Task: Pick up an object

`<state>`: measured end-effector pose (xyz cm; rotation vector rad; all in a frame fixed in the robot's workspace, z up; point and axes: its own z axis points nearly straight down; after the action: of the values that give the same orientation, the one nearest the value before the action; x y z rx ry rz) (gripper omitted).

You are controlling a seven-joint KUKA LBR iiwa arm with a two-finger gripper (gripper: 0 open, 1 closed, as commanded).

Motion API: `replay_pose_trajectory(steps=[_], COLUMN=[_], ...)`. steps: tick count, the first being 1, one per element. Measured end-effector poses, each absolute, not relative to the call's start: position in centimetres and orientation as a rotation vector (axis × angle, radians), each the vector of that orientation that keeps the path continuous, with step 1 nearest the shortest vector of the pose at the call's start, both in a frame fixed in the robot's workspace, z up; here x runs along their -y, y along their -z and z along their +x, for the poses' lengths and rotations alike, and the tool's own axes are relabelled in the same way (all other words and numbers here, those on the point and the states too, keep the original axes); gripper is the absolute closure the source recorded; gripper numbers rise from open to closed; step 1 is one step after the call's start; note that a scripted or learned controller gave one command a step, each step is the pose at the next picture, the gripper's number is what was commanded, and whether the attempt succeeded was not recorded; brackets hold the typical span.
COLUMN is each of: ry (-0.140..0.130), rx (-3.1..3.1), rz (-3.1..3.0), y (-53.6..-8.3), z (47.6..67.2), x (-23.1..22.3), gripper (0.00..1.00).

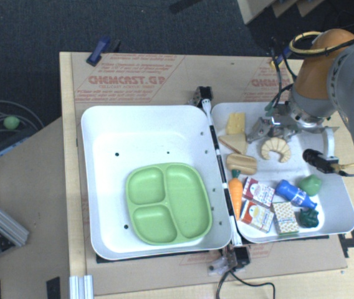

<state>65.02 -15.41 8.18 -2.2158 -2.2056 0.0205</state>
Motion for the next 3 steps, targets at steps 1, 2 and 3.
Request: replay_pose_trajectory(steps=[1, 2, 3], ry=[0.002, -0.002, 0.001], rx=[2.225, 2.219, 2.224], rz=[-2.224, -2.219, -2.222], y=[-14.7, -8.3, -8.5], z=[66.5, 59.7, 64.3], x=[20.5, 15.8, 18.2], gripper=[0.00, 0.00, 0.00])
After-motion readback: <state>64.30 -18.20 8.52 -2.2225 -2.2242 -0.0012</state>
